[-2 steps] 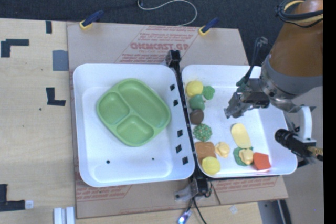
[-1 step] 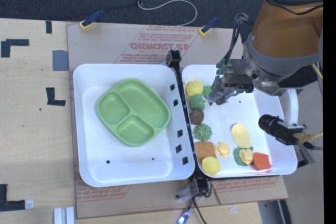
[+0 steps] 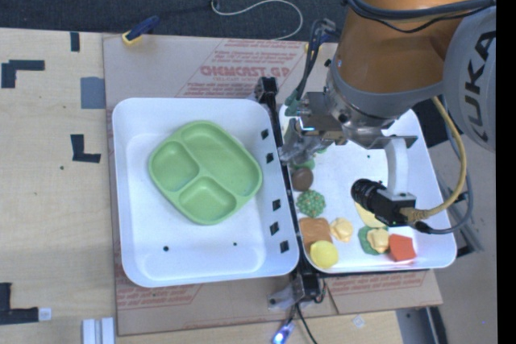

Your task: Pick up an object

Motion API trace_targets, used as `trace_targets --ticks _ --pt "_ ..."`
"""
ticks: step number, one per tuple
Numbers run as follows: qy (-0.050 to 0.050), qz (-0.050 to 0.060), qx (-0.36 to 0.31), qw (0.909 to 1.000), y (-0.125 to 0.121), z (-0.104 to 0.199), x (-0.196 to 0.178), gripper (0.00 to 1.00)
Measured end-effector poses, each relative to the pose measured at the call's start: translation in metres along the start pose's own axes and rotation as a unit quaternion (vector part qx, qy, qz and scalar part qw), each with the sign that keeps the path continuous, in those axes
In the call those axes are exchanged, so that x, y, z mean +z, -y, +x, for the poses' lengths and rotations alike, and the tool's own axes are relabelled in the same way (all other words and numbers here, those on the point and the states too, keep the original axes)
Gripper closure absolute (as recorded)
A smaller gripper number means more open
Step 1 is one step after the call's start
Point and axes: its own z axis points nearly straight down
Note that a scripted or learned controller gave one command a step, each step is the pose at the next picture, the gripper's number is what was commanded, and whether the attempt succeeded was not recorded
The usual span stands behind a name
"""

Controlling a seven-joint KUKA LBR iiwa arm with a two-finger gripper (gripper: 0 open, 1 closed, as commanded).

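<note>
We see a small brown round toy (image 3: pixel 302 178) in the right white bin (image 3: pixel 431 254), near its left wall. It sits just under the pincer (image 3: pixel 300 147). We cannot tell if they touch. Below it lie a green bumpy toy (image 3: pixel 310 202) and a yellow ball (image 3: pixel 324 254). A green plastic plate (image 3: pixel 205 171) lies in the left white bin (image 3: pixel 137 254).

Two white bins sit on the bench: the left bin (image 3: pixel 137 254) carries a pale green divided plate (image 3: pixel 205 171), the right bin (image 3: pixel 435 254) a scatter of small toys. Among them are a brown lump (image 3: pixel 303 178), a speckled green piece (image 3: pixel 311 202), an orange-brown block (image 3: pixel 314 230), a yellow ball (image 3: pixel 324 254) and a red-orange cube (image 3: pixel 402 247). The arm (image 3: pixel 411 20) is glossy orange above grey. Tan cardboard (image 3: pixel 210 68) bears red lettering; the wooden bench (image 3: pixel 48 197) shows black marks.
</note>
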Motion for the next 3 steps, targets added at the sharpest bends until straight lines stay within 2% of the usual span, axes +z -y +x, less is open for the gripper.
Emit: trace_targets --ticks 1,2,3 --pt "0.002 0.006 0.006 1.0000 0.002 -0.041 0.118 1.00" --pt "-0.002 -0.005 -0.001 1.0000 -0.001 0.028 0.009 1.00" --pt "-0.001 -0.010 0.004 0.9999 0.000 -0.021 -0.165 1.00"
